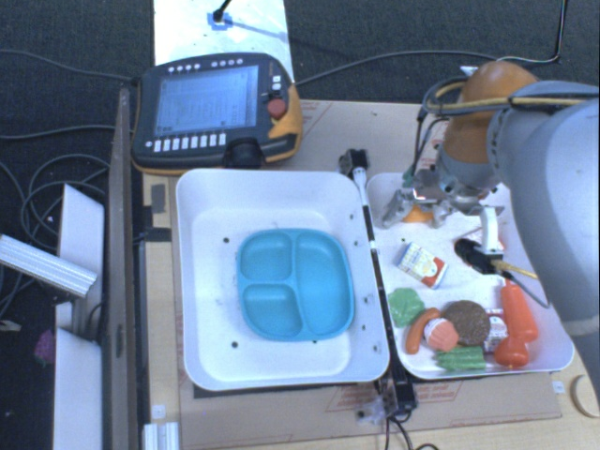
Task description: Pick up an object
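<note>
Reaching in closest to the lens with the grey arm (553, 204), covering the right bin's far right corner.

Sitting idle beyond the bins: a teach pendant (216, 106). Holding just a blue divided plate (295, 284) in the left bin (192, 251), with bare white floor all round it and easy room to descend. Crowding the right bin (555, 352) instead: a small carton (422, 265) near the middle, a green piece (405, 305) and a sausage-like toy (422, 326) close to the shared wall, a brown round piece (466, 322) touching its neighbours, an orange carrot-like toy (516, 322) by the right rim.

Hovering low at the far end of the right bin with the gripper (441, 216), fingers spread, straddling a small orange piece (415, 217). Pinching nothing yet, as far as can be seen; hard to tell whether touching the piece.

Judging progress: approach done, closing and lifting not yet done. Working tight against the bin's far wall and the dividing rim, so risking a finger catching an edge; leaving clearer room toward the carton.
</note>
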Tool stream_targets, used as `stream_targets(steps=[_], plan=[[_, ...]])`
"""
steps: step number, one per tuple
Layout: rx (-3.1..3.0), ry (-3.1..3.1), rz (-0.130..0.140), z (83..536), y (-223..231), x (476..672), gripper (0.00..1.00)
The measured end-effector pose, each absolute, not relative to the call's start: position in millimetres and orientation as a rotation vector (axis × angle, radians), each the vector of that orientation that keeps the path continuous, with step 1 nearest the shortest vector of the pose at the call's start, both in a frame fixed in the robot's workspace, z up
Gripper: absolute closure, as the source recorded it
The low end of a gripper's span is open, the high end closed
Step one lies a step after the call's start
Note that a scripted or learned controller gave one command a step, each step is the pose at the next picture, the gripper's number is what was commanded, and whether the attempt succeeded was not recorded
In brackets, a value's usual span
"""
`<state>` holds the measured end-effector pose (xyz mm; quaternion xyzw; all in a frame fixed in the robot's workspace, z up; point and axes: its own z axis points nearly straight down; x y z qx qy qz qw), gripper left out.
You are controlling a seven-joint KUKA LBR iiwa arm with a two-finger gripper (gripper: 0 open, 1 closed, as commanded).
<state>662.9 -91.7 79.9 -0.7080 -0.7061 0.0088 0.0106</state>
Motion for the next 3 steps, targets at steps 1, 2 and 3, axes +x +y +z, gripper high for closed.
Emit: stream_targets(steps=[1, 2, 3], plan=[[-2.206, -2.204, 0.025, 79.7, -100.1, 662.9, 0.00], [-2.208, -2.205, 0.022, 83.0, -111.9, 663.5, 0.00], [-2.213, -2.211, 0.015, 97.6, -123.9, 665.3, 0.00]])
